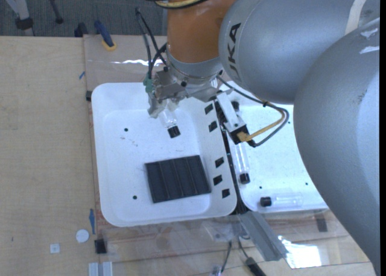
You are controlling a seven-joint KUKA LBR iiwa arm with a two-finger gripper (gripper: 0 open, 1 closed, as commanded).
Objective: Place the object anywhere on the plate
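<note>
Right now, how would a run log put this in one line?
gripper: over left bin | clear tube: at its tip | dark plate: bare | placing: not done

A blue clamp (107,38) sits at the bench's far edge — a small white disc (82,236) lies near its front-left corner.

Grey arm's gripper (167,114) is hanging over the left white bin (114,148), holding a clear black-capped tube (170,124). Ribbed black rectangular plate (177,178) is lying nearby.

Grey arm (289,46) w/ orange band (193,15), black KUKA lettering, black & yellow cables.
</note>
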